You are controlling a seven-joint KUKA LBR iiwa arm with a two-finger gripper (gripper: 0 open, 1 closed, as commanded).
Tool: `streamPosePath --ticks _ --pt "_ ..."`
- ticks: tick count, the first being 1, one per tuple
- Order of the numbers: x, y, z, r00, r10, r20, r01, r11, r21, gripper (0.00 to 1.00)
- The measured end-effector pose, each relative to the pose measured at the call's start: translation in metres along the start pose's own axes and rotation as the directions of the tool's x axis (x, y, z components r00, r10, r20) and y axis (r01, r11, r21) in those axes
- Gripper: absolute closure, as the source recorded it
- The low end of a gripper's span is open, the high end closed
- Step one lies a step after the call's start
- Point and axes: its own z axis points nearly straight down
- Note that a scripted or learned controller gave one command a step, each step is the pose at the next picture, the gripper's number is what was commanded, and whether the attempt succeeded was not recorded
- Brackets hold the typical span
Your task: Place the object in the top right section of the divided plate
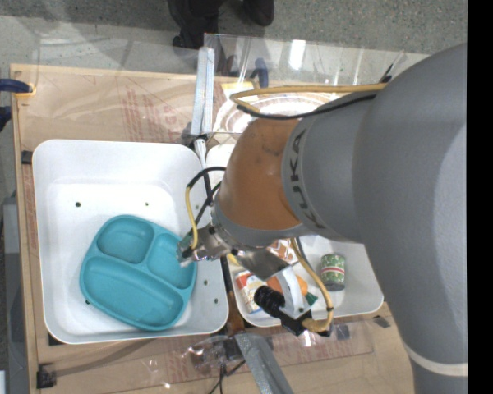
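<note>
Camera view: the teal divided plate (135,273) lies in the left bin (62,179), toward its lower half, long axis running from upper left to lower right. Right of the plate, the right bin (366,302) holds a small green-labelled can (333,271) and other items under the arm. The gripper (189,251) sits at the plate's right edge; its state cannot be told. The arm (353,187) bends over the right bin, orange band toward the plate.

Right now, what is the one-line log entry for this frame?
arm: over right bin | gripper: at divided plate edge | held object: unconfirmed
</note>
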Motion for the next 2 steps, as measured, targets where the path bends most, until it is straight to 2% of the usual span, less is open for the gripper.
streamPosePath --ticks 1,2 --pt "0.022 0.006 0.077 1.0 -0.012 0.008 0.012 0.999 -0.033 1.0" --pt "0.006 0.063 0.094 0.994 -0.113 0.005 0.113 0.994 -0.009 1.0"
